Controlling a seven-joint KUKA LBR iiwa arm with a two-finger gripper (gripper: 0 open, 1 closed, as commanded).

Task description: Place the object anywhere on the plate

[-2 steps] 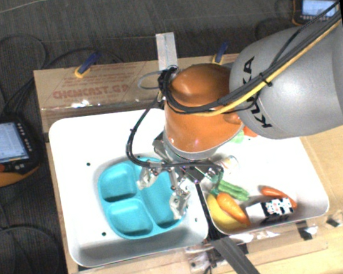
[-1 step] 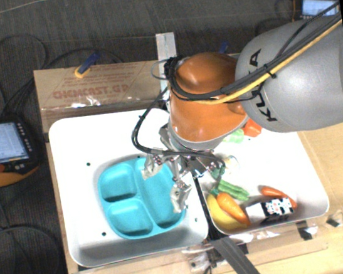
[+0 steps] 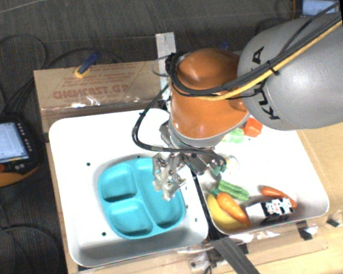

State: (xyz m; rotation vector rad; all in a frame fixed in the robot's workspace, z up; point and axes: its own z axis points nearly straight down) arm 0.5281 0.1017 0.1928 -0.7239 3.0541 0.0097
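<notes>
One gripper [image 3: 168, 181] hung over the blue plate's [image 3: 127, 203] right edge, positioned for a drop; whether it held anything could not be told.

Plate [image 3: 129, 199]: turquoise, rounded-square, divided into three compartments, two smaller ones on the left side and one longer one on the right. Lies flat in the left bin, lower centre of the frame, its right edge near the wall between the bins. The upper right corner is partly covered by the arm's wrist.

Object: cannot tell which one it is. Candidates sit in the right bin, lower right of the frame: an orange carrot [image 3: 229, 205] with green top lying on a yellow piece [image 3: 219, 216], a black-and-white block [image 3: 273, 209] just beside them, a second orange piece [image 3: 274, 191] above it. None is on the plate.
</notes>
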